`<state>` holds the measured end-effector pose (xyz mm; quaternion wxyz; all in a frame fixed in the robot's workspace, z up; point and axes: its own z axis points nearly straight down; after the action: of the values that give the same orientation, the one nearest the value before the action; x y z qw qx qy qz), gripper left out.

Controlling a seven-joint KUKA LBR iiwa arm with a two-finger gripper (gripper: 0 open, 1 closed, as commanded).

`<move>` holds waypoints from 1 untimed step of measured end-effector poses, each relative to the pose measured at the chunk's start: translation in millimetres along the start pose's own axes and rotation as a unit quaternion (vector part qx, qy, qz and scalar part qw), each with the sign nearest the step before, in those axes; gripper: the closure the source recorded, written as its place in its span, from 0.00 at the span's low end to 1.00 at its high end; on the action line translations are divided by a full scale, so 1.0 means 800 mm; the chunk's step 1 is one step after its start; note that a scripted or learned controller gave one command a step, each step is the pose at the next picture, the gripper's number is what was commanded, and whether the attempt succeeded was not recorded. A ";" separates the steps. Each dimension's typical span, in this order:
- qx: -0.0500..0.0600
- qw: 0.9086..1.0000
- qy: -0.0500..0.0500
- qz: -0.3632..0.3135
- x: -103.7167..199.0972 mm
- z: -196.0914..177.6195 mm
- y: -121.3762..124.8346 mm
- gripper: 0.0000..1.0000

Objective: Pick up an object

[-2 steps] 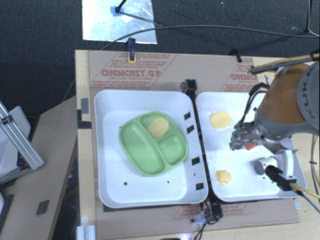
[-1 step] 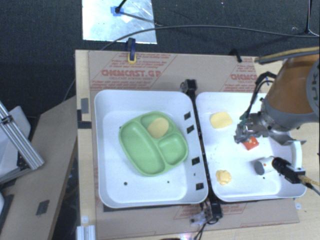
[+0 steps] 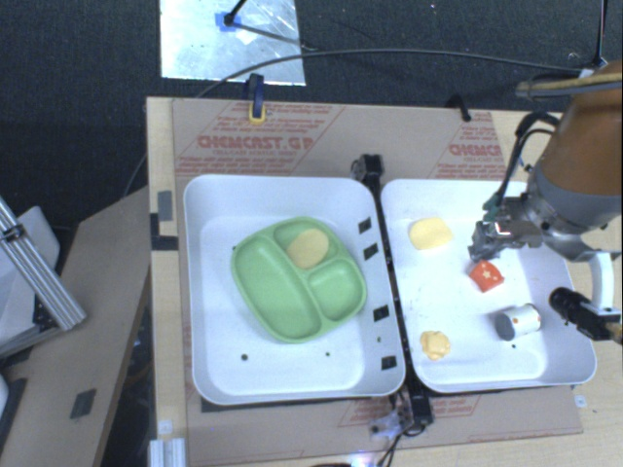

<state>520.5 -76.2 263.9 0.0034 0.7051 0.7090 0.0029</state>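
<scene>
From my station I saw two white bins side by side on the surface, which was lined with printed cardboard. The left bin sat mid-frame and held one green divided plate; one pale yellow lump lay in the plate's upper compartment, and the other two compartments held nothing I could make out. The right bin held four loose things: one yellow block near its upper left, one red block about mid-bin, one small yellow piece toward the lower left, and one short white and grey cylinder lying on its side toward the lower right.

The arm came in from the right edge of the frame, over the right bin. Its end effector hung just above and slightly left of the red block in the picture, very close to it, with the yellow block a little further to its left. I could not tell whether the tips touched the red block, and I saw nothing between them. The tips were too dark and cluttered for me to tell if they were spread or pressed together. The cylinder lay below and right of the end effector, apart from it.
</scene>
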 end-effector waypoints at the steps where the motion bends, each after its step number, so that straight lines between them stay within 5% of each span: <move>1: 0.003 1.000 0.001 -0.002 0.067 0.013 0.042 1.00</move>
<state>554.0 -22.3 254.1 0.0008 0.7034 0.7108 0.0017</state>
